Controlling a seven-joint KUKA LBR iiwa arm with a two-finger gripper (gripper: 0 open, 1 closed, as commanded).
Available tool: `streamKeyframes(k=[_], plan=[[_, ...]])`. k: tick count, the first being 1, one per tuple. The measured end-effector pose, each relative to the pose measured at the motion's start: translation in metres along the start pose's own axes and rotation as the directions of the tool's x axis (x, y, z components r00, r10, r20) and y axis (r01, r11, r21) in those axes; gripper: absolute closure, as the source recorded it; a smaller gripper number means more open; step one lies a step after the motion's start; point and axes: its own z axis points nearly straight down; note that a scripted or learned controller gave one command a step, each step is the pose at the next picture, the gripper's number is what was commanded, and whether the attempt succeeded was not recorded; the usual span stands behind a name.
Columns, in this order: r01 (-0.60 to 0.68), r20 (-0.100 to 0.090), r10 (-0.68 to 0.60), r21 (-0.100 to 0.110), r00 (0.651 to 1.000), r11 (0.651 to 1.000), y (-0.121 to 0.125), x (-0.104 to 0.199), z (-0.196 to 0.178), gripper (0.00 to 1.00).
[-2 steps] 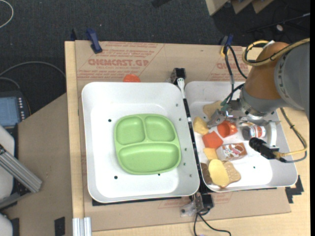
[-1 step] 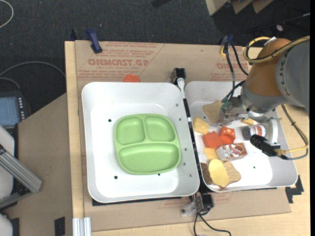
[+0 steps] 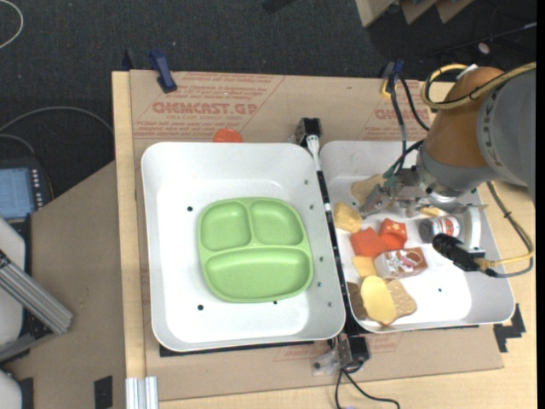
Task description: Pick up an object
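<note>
Over the right bin (image 3: 490, 301) you see the claw (image 3: 407, 196) hanging low; whether it is spread or pinched you cannot tell. Just below and left of it lie the orange piece (image 3: 368, 242) and yellow pieces (image 3: 347, 218), with the green tray (image 3: 254, 250) well left.

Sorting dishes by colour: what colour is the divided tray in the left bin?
Light green; the divided tray shows plainly in the camera view.
</note>
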Motion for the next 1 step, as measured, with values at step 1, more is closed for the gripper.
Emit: streamKeyframes(k=[1], plan=[[0.001,-0.003,-0.001,0.008,1.000,1.000,-0.0528,0.0105,0.0108,0.00]])
